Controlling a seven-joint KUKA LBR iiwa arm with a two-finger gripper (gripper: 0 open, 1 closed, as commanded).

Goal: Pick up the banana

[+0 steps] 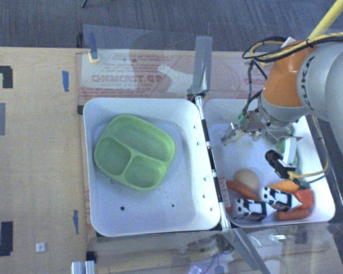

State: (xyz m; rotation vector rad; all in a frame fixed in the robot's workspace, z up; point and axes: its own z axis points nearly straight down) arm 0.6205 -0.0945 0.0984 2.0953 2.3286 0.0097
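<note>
My gripper [238, 131] hangs low over the back half of the right bin [217, 116], pointing towards the bin's left wall. Nothing can be made out in its grasp. The grey arm with its orange band [286, 79] reaches in from the right and hides the back right part of that bin. Toys lie in a cluster at the bin's front: a beige egg [247, 180], an orange carrot [239, 188], a black-and-white cow figure [250, 208] and an orange-red piece [297, 203].
The left bin [103, 210] holds a green divided plate [135, 151] towards its back left. A metal divider [208, 158] runs between the two bins. The wooden bench [34, 153] extends to the left.
</note>
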